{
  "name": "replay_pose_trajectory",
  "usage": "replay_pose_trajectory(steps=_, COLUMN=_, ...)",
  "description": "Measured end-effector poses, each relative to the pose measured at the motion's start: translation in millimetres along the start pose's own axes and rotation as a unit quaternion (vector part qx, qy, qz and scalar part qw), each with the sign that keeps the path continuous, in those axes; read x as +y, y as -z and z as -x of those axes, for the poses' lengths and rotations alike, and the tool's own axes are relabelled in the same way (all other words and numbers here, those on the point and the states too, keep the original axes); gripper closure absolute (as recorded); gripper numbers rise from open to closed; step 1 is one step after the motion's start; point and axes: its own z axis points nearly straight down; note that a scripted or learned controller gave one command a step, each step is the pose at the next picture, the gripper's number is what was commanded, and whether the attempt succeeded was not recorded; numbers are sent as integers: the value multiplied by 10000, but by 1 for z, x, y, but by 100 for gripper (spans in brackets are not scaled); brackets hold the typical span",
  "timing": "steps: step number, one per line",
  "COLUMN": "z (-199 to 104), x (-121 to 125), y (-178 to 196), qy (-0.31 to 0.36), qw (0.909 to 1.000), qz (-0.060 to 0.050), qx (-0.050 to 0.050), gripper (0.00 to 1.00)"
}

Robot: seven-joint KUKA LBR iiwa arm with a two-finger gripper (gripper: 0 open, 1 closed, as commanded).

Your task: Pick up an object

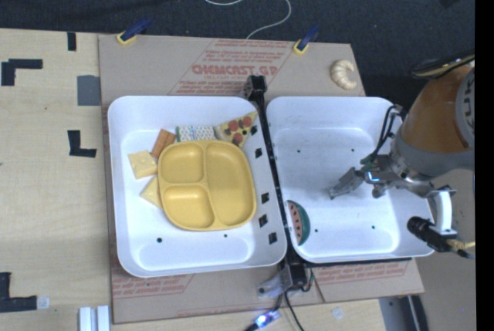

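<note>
**Claw Over the Right Bin, Toys Spread Across Both**

Nearest the camera, at the bottom edge of the view, the table (46,244) showed its pale wooden top with black marks, and a sheet of printed cardboard (231,67) lay on it beneath both bins.

On the left, the left bin (123,190) held most of the objects. A yellow divided plate (207,184) with three compartments lay near its middle. Just beside the plate's left rim sat a pale yellow cheese-like square (142,163), and a brown cracker-like piece (162,141) lay above it, touching the plate's edge. Along the plate's top edge lay a speckled flat piece (194,133) and a toy pizza slice (241,126), the latter close to the wall between the bins.

Further right, the right bin (324,109) held a toy watermelon slice (299,221) tucked against its left wall near the front corner. Above that bin's back corner, on the cardboard, rested a small tan croissant-shaped toy (345,74).

At the far right, the arm (436,117) reached in over the right bin. Its claw (345,184) pointed left, low over the bin's bare floor, well apart from the watermelon slice. Whether its fingers were spread or closed could not be told; nothing showed between them.
</note>
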Motion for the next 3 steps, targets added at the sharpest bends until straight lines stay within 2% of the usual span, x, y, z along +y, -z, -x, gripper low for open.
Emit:
replay_pose_trajectory(steps=1, z=-1, x=0, y=-53, qy=4, qw=10000, qz=26, qx=-9, gripper=0)
replay_pose_trajectory(steps=2, z=-1, x=0, y=-40, qy=5, qw=10000, qz=34, qx=-11, gripper=100)
replay_pose_trajectory(steps=3, z=0, x=6, y=22, qy=9, qw=10000, qz=58, qx=-14, gripper=100)
